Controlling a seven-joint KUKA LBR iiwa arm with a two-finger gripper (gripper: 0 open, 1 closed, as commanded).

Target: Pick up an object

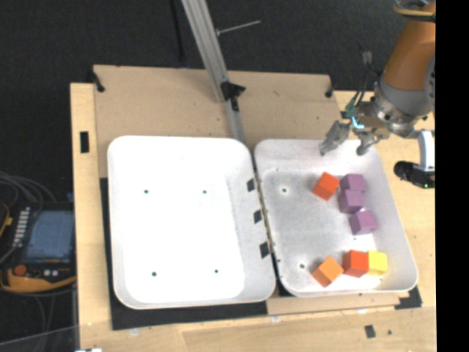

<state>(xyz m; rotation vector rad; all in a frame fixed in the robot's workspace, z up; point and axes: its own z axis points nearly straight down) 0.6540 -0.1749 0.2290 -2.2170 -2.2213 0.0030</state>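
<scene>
the gripper point(344, 143) hangs spread and empty over the right bin's point(293, 218) far edge, with orange, purple, red and yellow blocks point(352, 222) lying along that bin's right side.

Robotics lab or test cell, not a home or shop. Evidence: pale wooden bench point(84, 196) with a brown board on top, standing on dark carpet-like floor. Two shallow white plastic bins point(183, 218) set side by side on a black mat, fixed layout. Grey industrial arm with an orange band point(410, 53) reaching in from the right. Slanted grey metal mounting rail point(209, 46) rising from the bench's far side. Orange-and-black handheld control pendant with a blue screen point(44, 244) off the bench's left, cables trailing near it. Small plain coloured foam-like cubes point(352, 196), orange, purple, yellow, red, lying in the right bin as test pieces.
</scene>
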